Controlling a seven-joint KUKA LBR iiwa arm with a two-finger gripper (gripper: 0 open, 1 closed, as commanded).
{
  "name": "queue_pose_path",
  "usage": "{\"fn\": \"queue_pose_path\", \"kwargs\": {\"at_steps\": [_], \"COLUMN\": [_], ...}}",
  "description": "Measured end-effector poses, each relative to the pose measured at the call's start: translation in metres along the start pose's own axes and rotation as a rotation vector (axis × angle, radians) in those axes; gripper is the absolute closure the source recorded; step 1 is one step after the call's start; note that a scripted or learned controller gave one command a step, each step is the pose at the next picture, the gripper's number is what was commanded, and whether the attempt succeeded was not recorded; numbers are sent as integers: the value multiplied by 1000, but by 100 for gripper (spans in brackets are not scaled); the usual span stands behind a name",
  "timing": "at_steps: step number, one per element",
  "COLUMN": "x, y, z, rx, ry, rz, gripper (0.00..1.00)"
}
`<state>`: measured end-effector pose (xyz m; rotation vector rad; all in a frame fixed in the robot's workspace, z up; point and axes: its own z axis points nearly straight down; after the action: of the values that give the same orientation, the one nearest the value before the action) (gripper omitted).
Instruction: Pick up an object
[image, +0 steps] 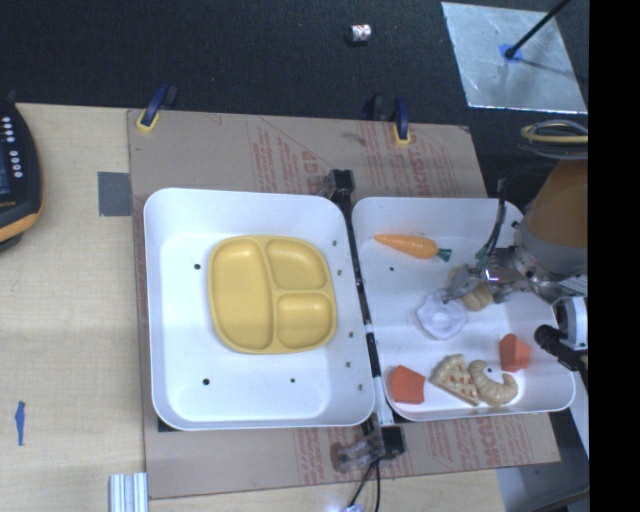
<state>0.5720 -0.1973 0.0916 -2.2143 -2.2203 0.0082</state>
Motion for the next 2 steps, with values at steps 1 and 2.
{"fn": "queue_pose_path", "kwargs": {"at_steps": [1, 2], "x": [-1, 80], "y": [2, 42], "z": [-11, -132], "rx": [-3, -21], "ry": [-1, 0], "rz": [-2, -11], "gripper": [100, 100]}}
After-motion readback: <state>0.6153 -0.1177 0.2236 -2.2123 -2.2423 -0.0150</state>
